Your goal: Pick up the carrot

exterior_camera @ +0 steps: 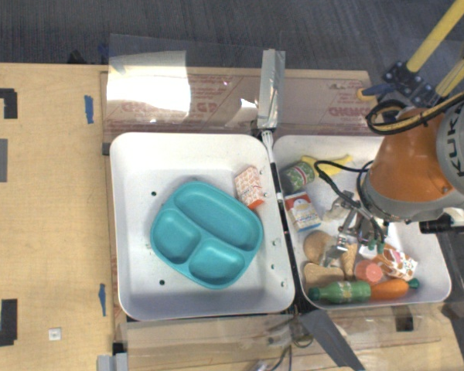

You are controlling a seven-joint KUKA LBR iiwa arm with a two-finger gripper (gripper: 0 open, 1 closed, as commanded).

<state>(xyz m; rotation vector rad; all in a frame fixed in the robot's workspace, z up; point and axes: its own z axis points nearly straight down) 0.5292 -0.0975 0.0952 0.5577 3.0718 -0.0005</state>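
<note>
Above the carrot (388,289), the claw (349,242).

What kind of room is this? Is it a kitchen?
Probably a robot lab, not a kitchen. A robot arm reaches over two white bins on a workbench, and the food, like the carrot, looks like toys.

The scene is viewed by one fixed camera set above the worktop (39,207), looking down at a slant from moderate height. Both white bins (131,230) are framed whole, and the arm (410,168) is seen entering right of them.
</note>
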